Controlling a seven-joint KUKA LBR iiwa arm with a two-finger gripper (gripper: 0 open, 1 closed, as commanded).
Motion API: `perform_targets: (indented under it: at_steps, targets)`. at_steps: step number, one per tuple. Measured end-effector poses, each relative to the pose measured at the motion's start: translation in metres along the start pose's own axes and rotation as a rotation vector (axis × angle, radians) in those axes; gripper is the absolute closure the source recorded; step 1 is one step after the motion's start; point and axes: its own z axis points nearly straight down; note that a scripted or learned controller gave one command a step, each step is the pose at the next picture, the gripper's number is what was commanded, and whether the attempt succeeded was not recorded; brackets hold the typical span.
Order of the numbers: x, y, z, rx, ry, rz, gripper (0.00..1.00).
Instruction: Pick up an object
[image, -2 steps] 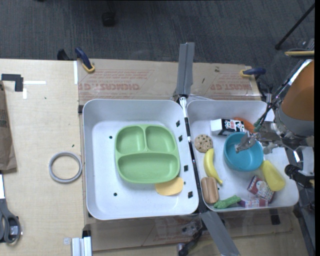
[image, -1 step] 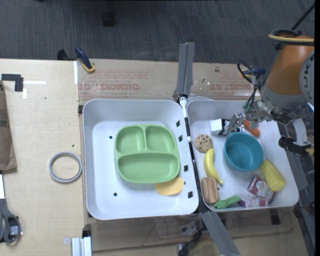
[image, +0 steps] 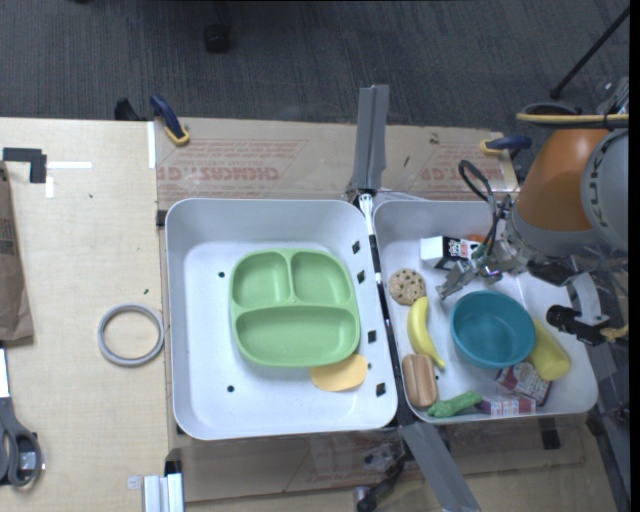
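My gripper (image: 466, 272) hangs low over the back middle of the right bin (image: 400, 222), just behind the blue bowl (image: 492, 328) and beside a small white and black box (image: 440, 248). A round cookie (image: 406, 286) and a banana (image: 422, 330) lie to the bowl's left. Near the front are a hot dog bun (image: 418, 380), a green pod (image: 455, 404) and a red and white packet (image: 522, 380). A yellow piece (image: 551, 356) rests at the bowl's right. I see nothing held in the gripper.
The left bin (image: 190, 300) holds a green divided plate (image: 295, 305) and a flat yellow piece (image: 340, 375) at its front edge. On the bench to the left lie a grey tape ring (image: 131, 333) and scissors (image: 15, 455). The arm's orange band (image: 560, 175) looms over the right bin's back corner.
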Motion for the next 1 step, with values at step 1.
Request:
perform_targets:
  at_steps: [1]
  targets:
    - [-0.0013, 0.0, -0.0095, -0.001, -0.001, 0.004, 1.0]
